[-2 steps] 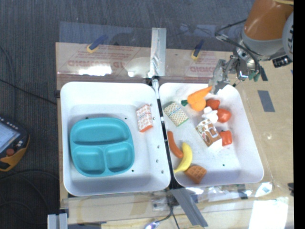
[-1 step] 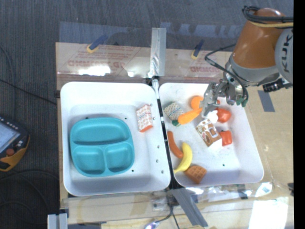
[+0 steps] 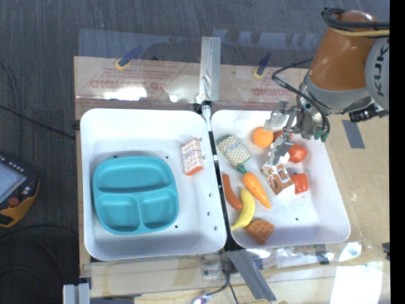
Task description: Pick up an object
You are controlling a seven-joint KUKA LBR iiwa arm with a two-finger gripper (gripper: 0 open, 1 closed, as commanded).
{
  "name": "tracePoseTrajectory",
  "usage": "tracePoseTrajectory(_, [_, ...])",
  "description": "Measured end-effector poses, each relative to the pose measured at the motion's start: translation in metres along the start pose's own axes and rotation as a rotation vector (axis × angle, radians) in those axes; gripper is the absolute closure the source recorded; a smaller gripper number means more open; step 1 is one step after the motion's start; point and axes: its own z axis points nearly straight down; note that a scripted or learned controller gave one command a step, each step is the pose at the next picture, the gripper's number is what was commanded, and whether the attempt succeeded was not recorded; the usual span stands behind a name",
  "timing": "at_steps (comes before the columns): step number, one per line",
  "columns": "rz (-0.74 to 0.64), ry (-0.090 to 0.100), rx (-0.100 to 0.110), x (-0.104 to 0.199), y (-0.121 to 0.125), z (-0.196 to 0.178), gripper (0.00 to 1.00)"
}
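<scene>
As it reaches in (from right), claw [image 3: 283, 145] over right bin [image 3: 329, 189]

Two white bins sit side by side on the tabletop [image 3: 95, 75]. The left bin [image 3: 126, 122] has a teal divided tray [image 3: 134, 193] and a small orange-and-white carton [image 3: 192, 156] near its right wall. The right bin [image 3: 329, 214] is crowded: an orange ball [image 3: 262, 137], a patterned packet [image 3: 233, 150], a carrot [image 3: 256, 189], a banana [image 3: 244, 213], a tomato [image 3: 296, 153] and a red-and-white box [image 3: 277, 178]. The arm's pincer [image 3: 280, 145] hangs low over the box, beside the tomato.
</scene>
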Motion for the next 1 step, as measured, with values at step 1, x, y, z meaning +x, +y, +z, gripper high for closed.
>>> tracePoseTrajectory(1, [-0.081,-0.009,0.002,0.0573,-0.0142,0.1235,0.00])
